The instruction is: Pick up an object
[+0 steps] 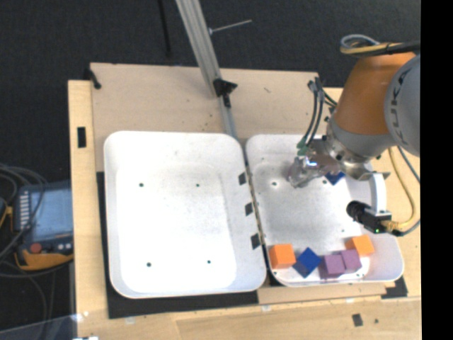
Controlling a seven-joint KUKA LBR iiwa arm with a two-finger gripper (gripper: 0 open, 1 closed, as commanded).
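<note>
Near edge of the right bin (396, 269): a row of blocks crowds the rim. Orange block (282, 255) sits at the near left corner, blue block (307, 261) just beside it, purple block (338, 263) next, and a second orange block (362, 244) toward the near right corner. These are the likely pick targets, and they sit tight together against the wall, so a descent here could hit the rim or shove a neighbour instead of closing on one piece.

Farther in, the end effector (306, 170) hangs over the far half of the right bin, well apart from that row. Whether it is released or clenched, cannot tell; nothing is visibly in it. A small blue piece (335, 178) shows just beside it, partly hidden by the wrist; a grab at it may miss or nudge it.

Left bin (120, 190) is beside, across the shared edge. The cables (318, 112) by the wrist could snag.
</note>
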